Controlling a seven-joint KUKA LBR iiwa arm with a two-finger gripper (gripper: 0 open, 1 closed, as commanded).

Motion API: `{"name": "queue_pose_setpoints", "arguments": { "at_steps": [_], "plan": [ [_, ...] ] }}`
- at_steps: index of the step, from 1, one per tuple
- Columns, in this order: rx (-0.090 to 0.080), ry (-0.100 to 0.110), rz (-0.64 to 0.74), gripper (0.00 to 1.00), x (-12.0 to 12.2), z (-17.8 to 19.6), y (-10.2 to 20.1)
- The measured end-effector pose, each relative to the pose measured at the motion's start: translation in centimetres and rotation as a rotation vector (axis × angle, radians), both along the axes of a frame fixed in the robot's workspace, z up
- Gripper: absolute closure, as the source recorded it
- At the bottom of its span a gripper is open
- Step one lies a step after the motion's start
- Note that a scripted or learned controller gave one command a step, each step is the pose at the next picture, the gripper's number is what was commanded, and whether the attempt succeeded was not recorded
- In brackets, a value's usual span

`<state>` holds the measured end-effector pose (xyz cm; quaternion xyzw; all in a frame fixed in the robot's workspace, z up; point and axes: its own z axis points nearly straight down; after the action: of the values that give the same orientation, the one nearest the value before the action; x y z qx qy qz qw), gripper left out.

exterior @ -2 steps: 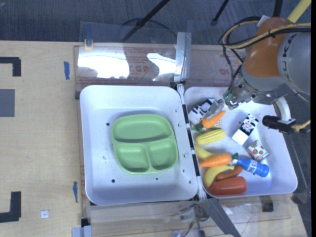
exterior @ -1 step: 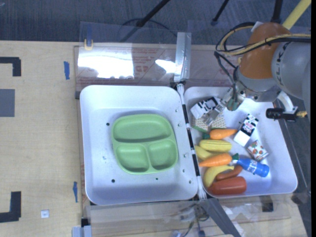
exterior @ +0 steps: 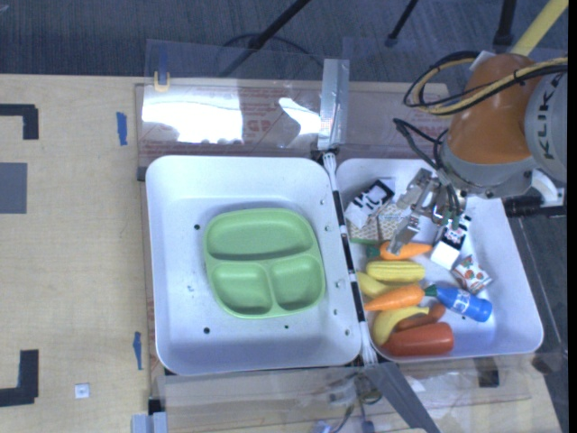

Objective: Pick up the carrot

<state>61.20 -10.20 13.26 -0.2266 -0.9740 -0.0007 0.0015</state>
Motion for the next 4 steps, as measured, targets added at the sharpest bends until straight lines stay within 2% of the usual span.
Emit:
{"name": "queue_pose_setpoints", "arguments": {
  "at_steps": [1,2,3,4],
  "plan": [
    [-0.009,0.014,0.317,0.00,3.1,-0.5,-0.2],
    [-0.012,-0.013,0.312,1.00,3.8,0.5,-0.2],
    [-0.012,-0.013,0.312,0.00,3.8,0.5,-0.2],
    [0.001,-0.004,0.606,0.00,3.5,-0.5,1.2]
  ]
}}
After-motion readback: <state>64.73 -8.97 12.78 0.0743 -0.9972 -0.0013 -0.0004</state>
